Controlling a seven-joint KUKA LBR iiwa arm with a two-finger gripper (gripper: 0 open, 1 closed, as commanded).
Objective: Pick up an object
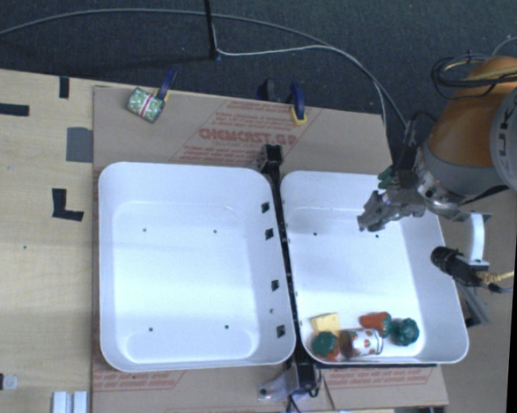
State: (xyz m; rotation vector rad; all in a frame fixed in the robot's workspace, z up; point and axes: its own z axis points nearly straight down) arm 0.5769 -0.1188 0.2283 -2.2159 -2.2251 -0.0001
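Lying huddled along the near rim of the right bin (430, 284): a yellow wedge (325, 322), a green ball (325, 344) touching its near side, a small can (363, 343) with a white label and red ends lying on its side, a red-orange piece (373, 321) just behind the can, and a teal knobbly lump (402, 330) at the right end of the row. Sitting beside it, across a dark divider, the left bin (115, 235). Hovering farther back over the right bin's far right part, well apart from the cluster, the gripper (374, 215), dark and pointing down-left, with nothing seen in its grasp; cannot tell how wide it is standing. Resting beyond both bins on the brown board, a small green-and-white packet (145, 104) near a blue clamp (167, 84).
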